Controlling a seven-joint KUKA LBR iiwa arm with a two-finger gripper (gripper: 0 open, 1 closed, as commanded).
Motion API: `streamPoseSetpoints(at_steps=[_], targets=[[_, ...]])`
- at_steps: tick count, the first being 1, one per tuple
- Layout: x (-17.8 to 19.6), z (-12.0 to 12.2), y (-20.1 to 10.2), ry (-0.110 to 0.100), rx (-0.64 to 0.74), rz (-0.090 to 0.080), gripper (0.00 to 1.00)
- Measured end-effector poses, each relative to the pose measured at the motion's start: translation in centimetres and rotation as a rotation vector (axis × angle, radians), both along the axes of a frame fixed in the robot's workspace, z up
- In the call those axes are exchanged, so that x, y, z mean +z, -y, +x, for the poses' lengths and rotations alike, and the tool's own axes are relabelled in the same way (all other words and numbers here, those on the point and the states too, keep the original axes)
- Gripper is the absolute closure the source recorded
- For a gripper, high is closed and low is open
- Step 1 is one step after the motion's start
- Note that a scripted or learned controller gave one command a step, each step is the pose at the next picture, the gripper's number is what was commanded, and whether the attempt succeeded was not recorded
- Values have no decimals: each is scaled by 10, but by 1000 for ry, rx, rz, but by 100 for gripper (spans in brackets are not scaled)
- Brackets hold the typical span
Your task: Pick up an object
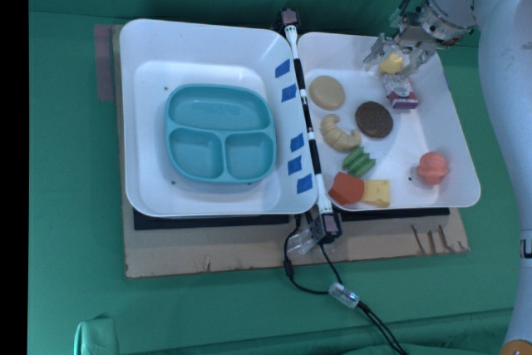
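Observation:
My gripper hangs over the back of the right bin, with a small yellow object between its fingers. Just below it lies a crinkled silver and purple packet; I cannot tell whether it touches the yellow object. Also in this bin are a round tan biscuit, a dark brown round cookie, a croissant, a green pea pod, a red piece, a yellow cheese wedge and a pink-orange fruit.
The left bin holds a teal divided plate. A black-and-white striped bar with blue tags runs between the bins. Cables trail off the front of the cardboard base. The arm comes down the right side.

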State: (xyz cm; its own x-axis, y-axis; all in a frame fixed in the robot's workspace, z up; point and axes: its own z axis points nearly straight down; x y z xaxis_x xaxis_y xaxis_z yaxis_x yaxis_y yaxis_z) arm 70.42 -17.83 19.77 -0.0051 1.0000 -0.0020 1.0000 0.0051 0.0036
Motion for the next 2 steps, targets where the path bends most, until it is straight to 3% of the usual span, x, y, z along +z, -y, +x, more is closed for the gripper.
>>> streamPoseSetpoints(at_steps=[1, 2], targets=[[16, 2, -4, 5, -3, 7, 100], [132, -21, -82, 12, -9, -1, 100]])
